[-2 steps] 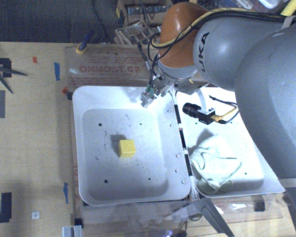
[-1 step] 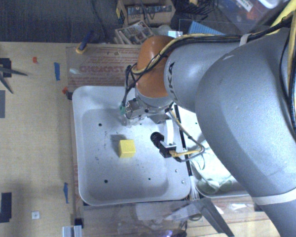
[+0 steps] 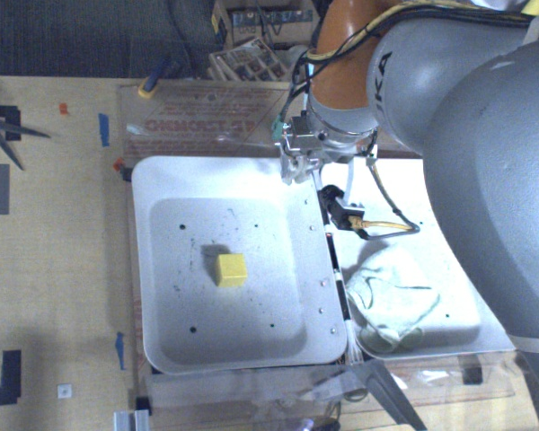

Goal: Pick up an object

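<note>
Block (image 3: 231, 269), yellow, lies alone near the middle of the left bin (image 3: 162, 182). My gripper (image 3: 298, 167) hangs over that bin's far right corner (nothing between its narrow-set fingers). Still approaching, I judge; next I must travel left and nearer, then descend.

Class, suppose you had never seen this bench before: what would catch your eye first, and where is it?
The big grey arm with its orange band looms at upper right. Its pincer hangs over the far rim of the left bin, where a small yellow block sits alone mid-floor.
</note>
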Motion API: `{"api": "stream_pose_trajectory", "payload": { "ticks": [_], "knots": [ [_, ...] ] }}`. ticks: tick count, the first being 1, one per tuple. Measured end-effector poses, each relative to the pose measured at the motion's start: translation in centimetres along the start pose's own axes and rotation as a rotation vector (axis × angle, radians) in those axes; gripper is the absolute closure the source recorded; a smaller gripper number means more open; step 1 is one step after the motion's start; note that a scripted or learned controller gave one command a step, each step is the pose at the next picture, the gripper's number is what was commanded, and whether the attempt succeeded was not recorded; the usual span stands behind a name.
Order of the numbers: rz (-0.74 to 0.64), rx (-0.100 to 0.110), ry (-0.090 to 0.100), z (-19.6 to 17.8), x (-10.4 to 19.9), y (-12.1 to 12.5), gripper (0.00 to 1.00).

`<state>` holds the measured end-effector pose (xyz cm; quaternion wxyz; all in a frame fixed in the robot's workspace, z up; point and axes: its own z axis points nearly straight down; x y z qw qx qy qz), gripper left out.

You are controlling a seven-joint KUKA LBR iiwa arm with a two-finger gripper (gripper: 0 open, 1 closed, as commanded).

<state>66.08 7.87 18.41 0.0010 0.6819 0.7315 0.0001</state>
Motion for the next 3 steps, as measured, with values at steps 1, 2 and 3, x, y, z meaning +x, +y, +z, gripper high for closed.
{"api": "stream_pose_trajectory", "payload": {
  "ticks": [1,2,3],
  "knots": [
    [-0.002,-0.002,-0.002,-0.9,0.1,0.1,1.00],
    [-0.004,-0.004,-0.003,-1.8,0.1,0.2,1.00],
    [-0.006,-0.007,-0.005,-2.8,0.2,0.4,1.00]
  ]
}}
